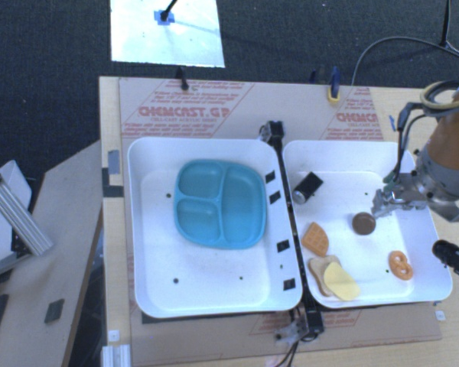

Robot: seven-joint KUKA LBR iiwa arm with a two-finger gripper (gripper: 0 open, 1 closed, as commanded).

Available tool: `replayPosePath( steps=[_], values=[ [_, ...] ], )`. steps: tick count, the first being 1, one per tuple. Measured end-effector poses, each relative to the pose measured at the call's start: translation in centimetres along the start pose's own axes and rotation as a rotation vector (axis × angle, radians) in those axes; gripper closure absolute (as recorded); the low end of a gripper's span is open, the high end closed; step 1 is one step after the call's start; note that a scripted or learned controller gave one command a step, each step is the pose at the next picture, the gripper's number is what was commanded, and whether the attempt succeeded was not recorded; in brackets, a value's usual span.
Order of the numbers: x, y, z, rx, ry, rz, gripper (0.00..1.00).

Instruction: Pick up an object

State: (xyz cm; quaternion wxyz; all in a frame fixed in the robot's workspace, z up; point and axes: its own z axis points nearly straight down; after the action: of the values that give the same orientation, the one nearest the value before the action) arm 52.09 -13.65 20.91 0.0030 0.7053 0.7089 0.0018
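My gripper (pixel 382 202) hangs over the right side of the right bin (pixel 413 176), reaching in from the right. Just below and left of its tip lies a small brown round piece (pixel 363 223) on the bin floor; I cannot tell whether they touch. Also in this bin are an orange waffle-like cracker (pixel 316 238), a bread slice (pixel 320 268) with a yellow piece (pixel 340 283) on it, an orange pretzel (pixel 401 264) and a black cylinder (pixel 307 186).
The left bin (pixel 157 281) holds a blue divided plate (pixel 218 203). A black divider strip (pixel 281 205) runs between the bins. A grey metal rail (pixel 15 216) lies off the bench at the left, and cables (pixel 382 48) trail behind the right bin.
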Motion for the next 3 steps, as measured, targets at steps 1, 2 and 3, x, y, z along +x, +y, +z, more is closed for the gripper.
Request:
replayPosePath(
  steps=[1,2,3],
  values=[
    [5.1,-0.5,0.6,0.006,0.004,-0.005,1.00],
    [9.6,-0.1,0.4,0.005,0.004,-0.005,1.00],
    [15.2,-1.2,0.4,0.007,0.005,-0.006,1.00]
  ],
)
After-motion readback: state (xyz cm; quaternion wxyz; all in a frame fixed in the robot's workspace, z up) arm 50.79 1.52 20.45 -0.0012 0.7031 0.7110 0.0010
